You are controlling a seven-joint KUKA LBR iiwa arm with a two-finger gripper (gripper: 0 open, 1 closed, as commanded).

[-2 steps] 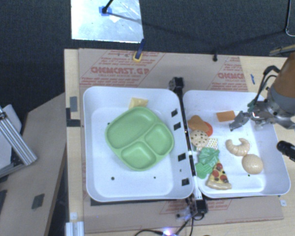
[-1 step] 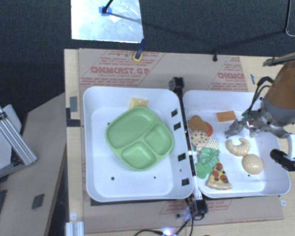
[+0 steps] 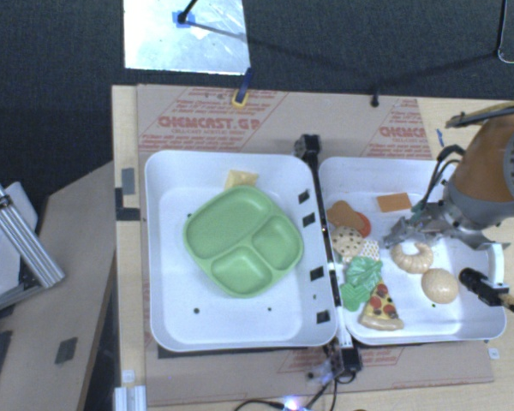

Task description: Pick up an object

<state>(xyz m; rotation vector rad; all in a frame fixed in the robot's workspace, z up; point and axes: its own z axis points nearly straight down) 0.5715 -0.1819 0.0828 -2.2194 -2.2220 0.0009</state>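
Note:
The right bin point(image 3: 475, 319) holds several toy foods. A beige donut point(image 3: 412, 257) lies in its middle, with a round tan bun point(image 3: 439, 285) below and to the right. Along the bin's left side are a brown and red piece point(image 3: 348, 217), a speckled cookie point(image 3: 346, 242), a green lettuce leaf point(image 3: 361, 279) and a pizza slice point(image 3: 381, 308). An orange cheese slice point(image 3: 394, 202) lies near the bin's far wall. My gripper point(image 3: 409, 229) reaches in from the right and hangs low just above the donut's top edge. Nothing is visibly held.
The left bin point(image 3: 167, 315) holds a green divided plate point(image 3: 242, 240) and a small yellow piece point(image 3: 240, 179) near its far wall. A black divider with clips point(image 3: 319, 229) runs between the bins. A black part of the arm point(image 3: 484, 287) hangs over the right bin's right edge.

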